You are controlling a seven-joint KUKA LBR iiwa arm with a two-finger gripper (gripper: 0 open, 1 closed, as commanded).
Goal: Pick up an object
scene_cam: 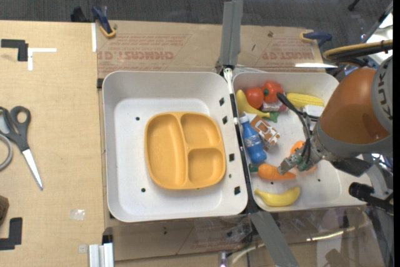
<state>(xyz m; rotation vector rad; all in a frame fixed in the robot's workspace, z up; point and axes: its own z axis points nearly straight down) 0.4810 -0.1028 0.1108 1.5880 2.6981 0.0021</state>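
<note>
The claw (pixel 294 162) hung low over the carrot (pixel 275 172) in the right bin (pixel 331 187); its state was unclear. The carrot looked light, smooth, likely slippery; mid-body seemed the best hold.

A banana (pixel 277 196) lies flat at the right bin's (pixel 331 191) near edge, an orange carrot (pixel 275 173) just behind it.
</note>
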